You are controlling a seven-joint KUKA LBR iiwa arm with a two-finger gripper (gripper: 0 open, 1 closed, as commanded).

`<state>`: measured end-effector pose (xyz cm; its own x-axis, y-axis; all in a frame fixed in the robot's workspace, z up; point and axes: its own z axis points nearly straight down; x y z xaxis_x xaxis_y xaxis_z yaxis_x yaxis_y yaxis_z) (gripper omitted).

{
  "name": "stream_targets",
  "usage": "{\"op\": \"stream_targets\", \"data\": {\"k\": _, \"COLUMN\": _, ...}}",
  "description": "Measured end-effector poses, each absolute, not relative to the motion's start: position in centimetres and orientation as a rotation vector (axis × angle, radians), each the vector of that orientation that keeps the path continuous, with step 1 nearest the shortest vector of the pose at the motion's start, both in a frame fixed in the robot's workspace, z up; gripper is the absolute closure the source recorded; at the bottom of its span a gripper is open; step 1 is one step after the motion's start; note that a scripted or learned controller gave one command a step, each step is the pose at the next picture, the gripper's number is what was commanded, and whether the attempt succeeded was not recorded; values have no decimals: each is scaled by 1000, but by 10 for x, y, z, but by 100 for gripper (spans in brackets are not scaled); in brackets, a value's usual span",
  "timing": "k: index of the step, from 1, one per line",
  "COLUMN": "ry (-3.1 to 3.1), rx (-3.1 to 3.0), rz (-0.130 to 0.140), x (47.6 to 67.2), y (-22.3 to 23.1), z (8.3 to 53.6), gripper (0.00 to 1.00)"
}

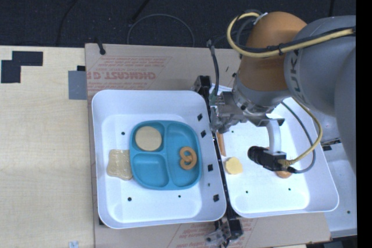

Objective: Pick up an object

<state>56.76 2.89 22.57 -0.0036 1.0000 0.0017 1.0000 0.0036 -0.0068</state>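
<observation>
- One grey arm with an orange band (273, 55) reaches over the right-hand shallow white bin (314, 197); its two-finger gripper (224, 119) hangs low by the bins' shared wall. Whether it is spread or closed, or has hold of anything, I cannot tell.
- The step in hand looks like the approach: nothing appears lifted yet.
- The nearest candidate, a small pale-yellow round disc (233, 166), lies flat on the bin floor just below the gripper. The next move calls for centring over it and descending.
- A small brown-orange piece (283, 173) rests farther right, partly hidden by a black cable fitting (264, 158).
- The left-hand white bin (110, 206) holds a blue compartment tray (165, 177) with a tan round wafer (147, 138) and a brown pretzel (187, 157); a pale spongy slab (119, 164) lies beside it.
</observation>
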Motion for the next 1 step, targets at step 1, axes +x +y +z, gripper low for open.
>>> {"op": "stream_targets", "data": {"k": 1, "ry": -2222, "rx": -2215, "rz": 5, "x": 561, "y": 72, "z": 221, "gripper": 100}}
